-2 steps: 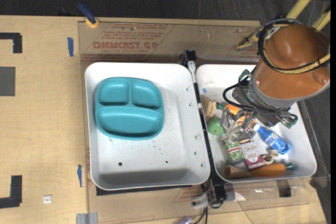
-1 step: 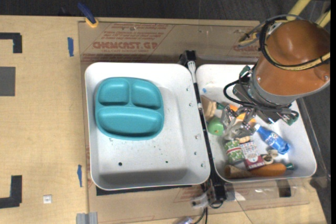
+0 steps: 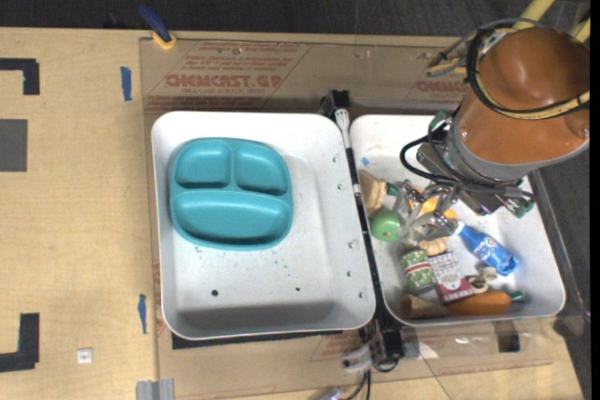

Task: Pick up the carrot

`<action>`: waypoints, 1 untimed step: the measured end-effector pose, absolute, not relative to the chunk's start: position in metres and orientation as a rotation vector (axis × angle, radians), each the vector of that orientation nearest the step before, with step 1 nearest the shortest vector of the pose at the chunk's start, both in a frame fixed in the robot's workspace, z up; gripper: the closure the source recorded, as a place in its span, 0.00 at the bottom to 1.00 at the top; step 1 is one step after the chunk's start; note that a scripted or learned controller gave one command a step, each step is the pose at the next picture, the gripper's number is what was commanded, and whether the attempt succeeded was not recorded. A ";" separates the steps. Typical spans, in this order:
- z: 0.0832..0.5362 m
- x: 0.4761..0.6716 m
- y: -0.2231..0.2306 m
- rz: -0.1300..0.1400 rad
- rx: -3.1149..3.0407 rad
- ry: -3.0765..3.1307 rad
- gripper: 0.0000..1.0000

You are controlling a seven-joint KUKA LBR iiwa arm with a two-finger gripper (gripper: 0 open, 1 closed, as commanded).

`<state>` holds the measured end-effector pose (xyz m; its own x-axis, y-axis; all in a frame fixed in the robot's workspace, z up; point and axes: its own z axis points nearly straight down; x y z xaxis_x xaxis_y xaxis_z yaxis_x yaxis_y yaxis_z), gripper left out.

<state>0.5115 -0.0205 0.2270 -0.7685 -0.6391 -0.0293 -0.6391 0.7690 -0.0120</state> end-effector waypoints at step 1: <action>0.238 0.514 -0.018 -0.002 -1.053 2.917 1.00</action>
